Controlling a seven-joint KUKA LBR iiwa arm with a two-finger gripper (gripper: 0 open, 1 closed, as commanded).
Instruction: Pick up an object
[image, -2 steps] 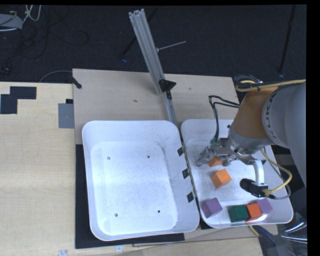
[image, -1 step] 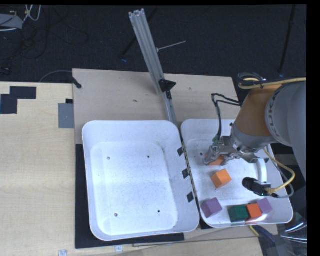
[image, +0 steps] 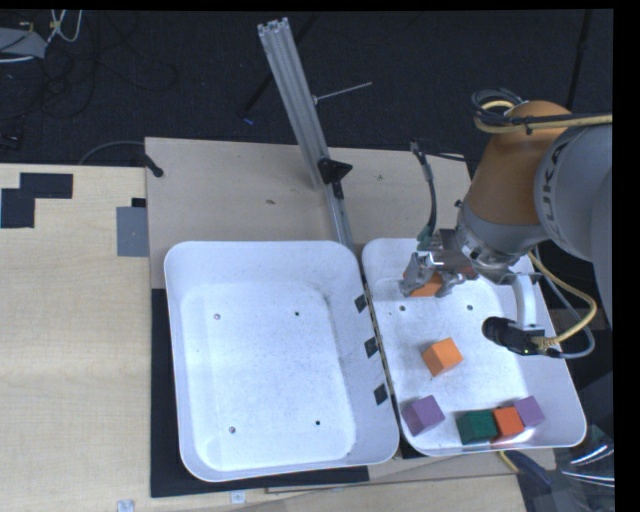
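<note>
The pale wooden counter (image: 70, 330) carries two shallow white bins side by side. The left bin (image: 262, 355) has a speckled floor with a few small dark dots on it. A ribbed metal rail (image: 300, 110) slants down from the top of the view toward the seam between the bins, where small black clips sit along the shared edge. The right bin (image: 560, 400) holds the blocks. Near its front left corner lies a purple block (image: 423, 413). Up and to the right of it, near the middle of the bin, an orange cube (image: 442, 355) sits alone and tilted. Along the front edge, a green block (image: 477, 426) touches a smaller orange block (image: 509, 421), and a second purple block (image: 529, 410) lies just beside that one, close to the bin's right front corner. At the back of this bin the jaws (image: 428, 275) of the grey arm are low over the floor, with an orange piece (image: 426, 290) showing right beneath them; whether the jaws are apart, together, or clamped on that piece cannot be told. The arm's orange band (image: 505, 180) rises behind, and cables loop down past the wrist to the right.
</note>
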